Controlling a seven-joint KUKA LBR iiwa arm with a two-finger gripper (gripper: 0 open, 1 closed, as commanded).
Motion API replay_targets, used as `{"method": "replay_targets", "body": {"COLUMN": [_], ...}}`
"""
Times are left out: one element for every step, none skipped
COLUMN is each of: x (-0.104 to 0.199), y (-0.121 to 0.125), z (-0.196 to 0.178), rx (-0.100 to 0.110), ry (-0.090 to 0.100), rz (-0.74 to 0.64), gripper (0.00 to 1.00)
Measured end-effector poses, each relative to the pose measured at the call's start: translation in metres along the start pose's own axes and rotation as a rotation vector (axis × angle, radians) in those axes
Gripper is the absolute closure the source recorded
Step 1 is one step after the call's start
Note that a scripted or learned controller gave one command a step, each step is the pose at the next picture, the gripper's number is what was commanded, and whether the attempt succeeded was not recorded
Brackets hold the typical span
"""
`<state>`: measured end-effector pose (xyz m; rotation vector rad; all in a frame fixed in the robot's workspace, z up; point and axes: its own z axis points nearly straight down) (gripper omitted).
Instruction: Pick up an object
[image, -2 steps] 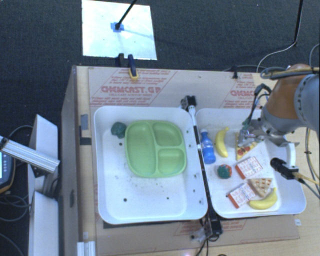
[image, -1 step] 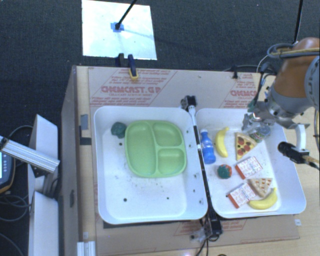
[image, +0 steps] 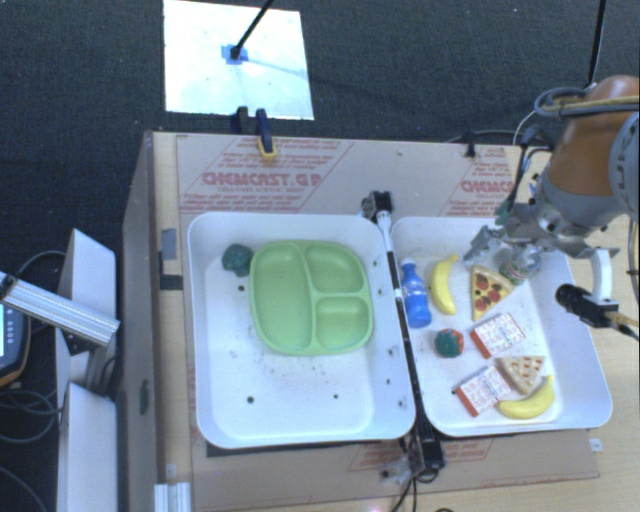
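The right bin (image: 585, 375) holds several toy foods. A blue bottle (image: 414, 296) lies by the divider, with a yellow banana (image: 442, 286) beside it. A pizza slice (image: 488, 291) sits right of that banana. Below them are a green and red ball (image: 449, 343), a red-edged cracker (image: 498, 333), another cracker (image: 481, 390), a sandwich wedge (image: 521, 371) and a second banana (image: 528, 402). My gripper (image: 517, 264) hangs low over the bin's upper right, just above and right of the pizza slice. Nothing is seen held in it.
The left bin (image: 225, 400) carries a green divided plate (image: 310, 298) and a dark green lump (image: 237, 259) at its upper left. A black clip (image: 378, 206) marks the top of the divider between bins. The arm (image: 595, 150) comes in from the upper right.
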<state>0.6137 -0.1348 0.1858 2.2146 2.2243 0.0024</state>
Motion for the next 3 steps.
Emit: {"method": "replay_targets", "body": {"x": [-0.033, 0.004, 0.003], "y": [-0.004, 0.024, 0.024], "z": [0.100, 0.101, 0.090], "rx": [0.001, 0.001, -0.002], "ry": [-0.001, 0.000, 0.000], "rz": [0.003, 0.000, -0.002], "gripper": [0.00, 0.00, 1.00]}}
